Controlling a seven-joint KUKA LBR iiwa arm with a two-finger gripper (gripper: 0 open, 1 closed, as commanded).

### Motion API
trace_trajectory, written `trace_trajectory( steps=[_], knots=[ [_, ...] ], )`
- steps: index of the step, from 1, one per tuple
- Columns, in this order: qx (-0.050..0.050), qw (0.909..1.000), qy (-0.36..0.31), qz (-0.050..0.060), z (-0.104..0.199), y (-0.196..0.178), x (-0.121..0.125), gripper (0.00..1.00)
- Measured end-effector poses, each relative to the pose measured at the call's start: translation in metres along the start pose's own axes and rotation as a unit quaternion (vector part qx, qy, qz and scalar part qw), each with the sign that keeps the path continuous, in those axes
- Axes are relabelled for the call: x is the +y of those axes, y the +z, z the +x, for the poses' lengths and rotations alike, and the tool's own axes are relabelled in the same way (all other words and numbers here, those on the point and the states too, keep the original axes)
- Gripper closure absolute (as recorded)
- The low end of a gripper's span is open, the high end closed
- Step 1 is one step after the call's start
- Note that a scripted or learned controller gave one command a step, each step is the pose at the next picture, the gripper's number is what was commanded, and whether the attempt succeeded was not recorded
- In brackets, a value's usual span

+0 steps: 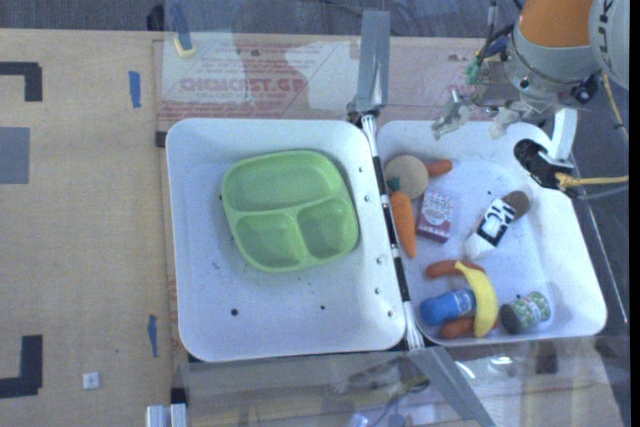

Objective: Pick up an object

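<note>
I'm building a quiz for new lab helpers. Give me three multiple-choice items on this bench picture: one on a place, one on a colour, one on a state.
1. Where does the divided plate lie?
A. in the left bin
B. in the right bin
C. on the wooden bench

2. What colour is that plate?
A. white
B. green
C. orange

3. How does the banana stand to the claw?
A. gripped between its fingers
B. lying in the right bin, apart from it
C. hanging in the air

Answers:
1 A: it rests on the floor of the left bin.
2 B: it is light green.
3 B: the claw is above the bin's far edge, the banana near its front.
</note>
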State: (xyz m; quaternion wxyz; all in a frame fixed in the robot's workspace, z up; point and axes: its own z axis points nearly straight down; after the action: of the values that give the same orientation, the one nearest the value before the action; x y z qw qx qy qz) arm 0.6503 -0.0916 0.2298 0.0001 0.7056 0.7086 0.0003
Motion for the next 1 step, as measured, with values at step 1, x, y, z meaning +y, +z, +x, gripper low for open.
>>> trace_trajectory(
  steps=[1],
  knots=[
    [0.000, 1.0000, 0.000, 0.000, 0.0000, 0.0000, 0.0000, 0.00]
  ],
)
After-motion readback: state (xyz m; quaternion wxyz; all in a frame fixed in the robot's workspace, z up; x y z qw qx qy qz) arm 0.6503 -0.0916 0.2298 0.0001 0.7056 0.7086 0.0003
